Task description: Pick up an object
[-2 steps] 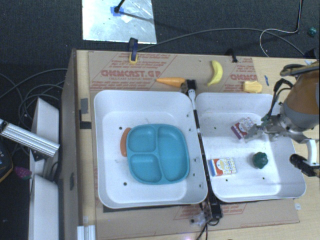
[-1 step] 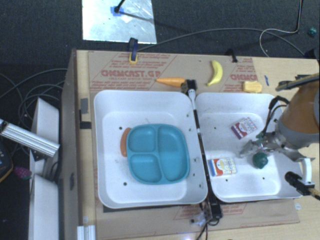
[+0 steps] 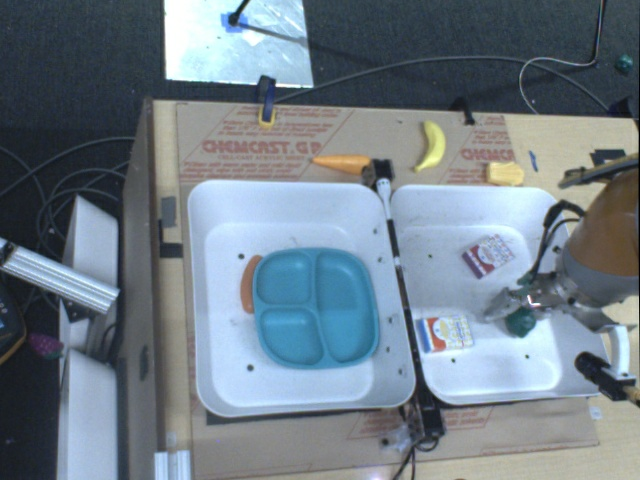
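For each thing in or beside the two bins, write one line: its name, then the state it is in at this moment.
Blue divided plate: flat in the left bin, right way up.
Orange sausage-shaped thing: beside the plate's left rim.
Red and white packet: flat in the right bin.
Blue and white box: flat in the right bin.
Green object: at the gripper, grip unclear.
Banana: on the cardboard behind the bins.
Carrot: on the cardboard.
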`<state>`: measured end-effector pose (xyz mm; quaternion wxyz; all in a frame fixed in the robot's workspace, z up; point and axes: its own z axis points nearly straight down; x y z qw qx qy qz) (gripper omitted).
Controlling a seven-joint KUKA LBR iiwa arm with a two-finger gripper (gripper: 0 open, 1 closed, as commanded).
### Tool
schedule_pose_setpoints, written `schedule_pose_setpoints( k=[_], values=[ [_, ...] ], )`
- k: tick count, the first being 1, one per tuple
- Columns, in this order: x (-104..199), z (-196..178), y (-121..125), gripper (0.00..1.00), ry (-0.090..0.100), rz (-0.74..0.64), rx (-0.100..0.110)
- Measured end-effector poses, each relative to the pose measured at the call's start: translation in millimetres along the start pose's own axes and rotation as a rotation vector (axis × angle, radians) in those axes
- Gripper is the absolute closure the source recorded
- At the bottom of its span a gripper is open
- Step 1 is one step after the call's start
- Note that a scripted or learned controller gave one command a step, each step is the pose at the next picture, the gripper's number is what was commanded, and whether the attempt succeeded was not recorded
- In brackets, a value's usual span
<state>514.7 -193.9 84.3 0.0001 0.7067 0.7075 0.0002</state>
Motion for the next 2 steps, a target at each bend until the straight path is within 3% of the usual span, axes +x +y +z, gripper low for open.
schedule_pose_setpoints(
  k=[1,2],
  values=[
    [0,-11,1,1.00,0.000,-0.001,-0.003],
    [96,-15,75,1.00,0.002,-0.004,-0.002]
  ],
)
